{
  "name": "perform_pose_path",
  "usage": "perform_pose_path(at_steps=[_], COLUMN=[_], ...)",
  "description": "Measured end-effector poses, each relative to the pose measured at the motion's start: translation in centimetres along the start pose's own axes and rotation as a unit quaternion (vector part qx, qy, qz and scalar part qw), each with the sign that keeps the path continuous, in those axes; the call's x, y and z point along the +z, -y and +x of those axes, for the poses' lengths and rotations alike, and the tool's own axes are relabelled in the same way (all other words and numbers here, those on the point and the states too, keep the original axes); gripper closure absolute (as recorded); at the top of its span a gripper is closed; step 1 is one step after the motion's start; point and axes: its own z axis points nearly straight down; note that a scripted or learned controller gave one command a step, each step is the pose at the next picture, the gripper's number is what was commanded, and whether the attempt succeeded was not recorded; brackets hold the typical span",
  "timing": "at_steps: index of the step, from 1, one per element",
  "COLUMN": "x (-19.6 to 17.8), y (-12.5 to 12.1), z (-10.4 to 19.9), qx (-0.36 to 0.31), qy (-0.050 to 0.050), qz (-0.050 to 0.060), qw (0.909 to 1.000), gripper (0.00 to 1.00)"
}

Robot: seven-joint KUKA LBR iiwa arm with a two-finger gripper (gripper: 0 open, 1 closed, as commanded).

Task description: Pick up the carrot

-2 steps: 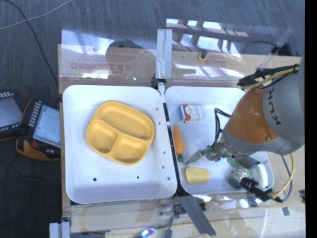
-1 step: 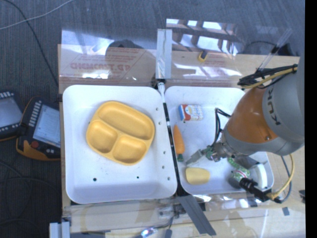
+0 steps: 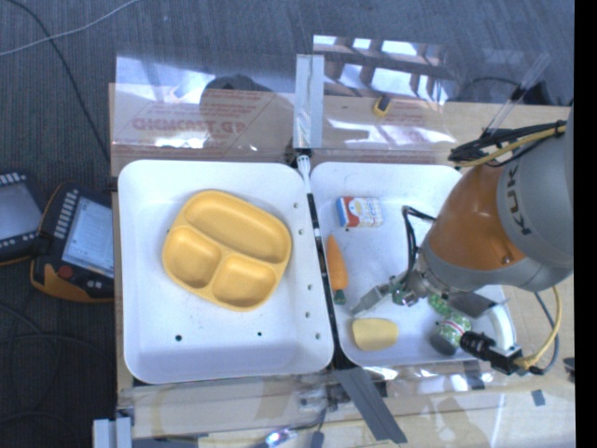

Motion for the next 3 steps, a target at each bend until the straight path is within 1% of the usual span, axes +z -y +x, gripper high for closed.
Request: perform_pose_path(at_steps=[1,2,3], x=[0.0,-1.0,-9.2], y=[-0.2,-0.3,-2.1], z=[0.1,0.3,6.9], qx=[-0.25,-0.251,-0.07], qy=[0.001,-0.002,-0.006], qz=[-0.002,-0.001,0.009], qw=[0.9682,0.968,0.9975], gripper=[0.0,1.0,1.0])
